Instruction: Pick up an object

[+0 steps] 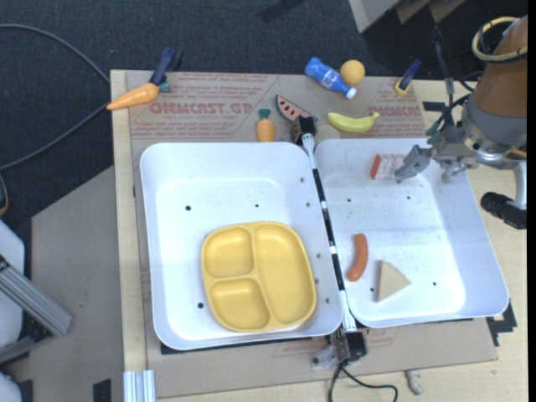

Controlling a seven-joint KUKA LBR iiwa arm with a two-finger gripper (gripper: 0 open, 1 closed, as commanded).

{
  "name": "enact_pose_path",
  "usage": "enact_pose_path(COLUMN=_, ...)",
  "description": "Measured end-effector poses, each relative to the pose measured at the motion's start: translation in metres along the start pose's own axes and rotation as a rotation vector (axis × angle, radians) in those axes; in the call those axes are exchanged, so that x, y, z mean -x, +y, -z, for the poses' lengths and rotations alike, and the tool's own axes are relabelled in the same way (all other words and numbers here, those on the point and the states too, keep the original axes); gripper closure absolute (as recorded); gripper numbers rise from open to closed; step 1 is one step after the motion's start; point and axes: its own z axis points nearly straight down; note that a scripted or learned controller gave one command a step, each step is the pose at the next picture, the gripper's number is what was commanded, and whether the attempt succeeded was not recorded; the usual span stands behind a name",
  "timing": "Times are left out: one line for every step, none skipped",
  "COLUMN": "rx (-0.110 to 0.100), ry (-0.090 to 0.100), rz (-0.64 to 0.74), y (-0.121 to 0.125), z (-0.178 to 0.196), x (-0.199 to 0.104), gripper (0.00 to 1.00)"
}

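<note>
Claw [427,165] over right bin [469,249]; sausage [358,256], wedge [389,280] inside.

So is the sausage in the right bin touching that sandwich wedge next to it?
Apart. The camera view shows a strip of white bin floor between the sausage and the sandwich wedge.

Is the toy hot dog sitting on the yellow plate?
No, the hot dog lies in the right bin beside a sandwich wedge, while the yellow plate is in the left bin.
</note>
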Motion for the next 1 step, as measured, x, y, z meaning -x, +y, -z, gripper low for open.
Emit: enact_pose_path(rx=-0.004, ry=0.002, rz=0.001, y=0.0024, z=-0.0729, x=-0.0539, gripper=0.00)
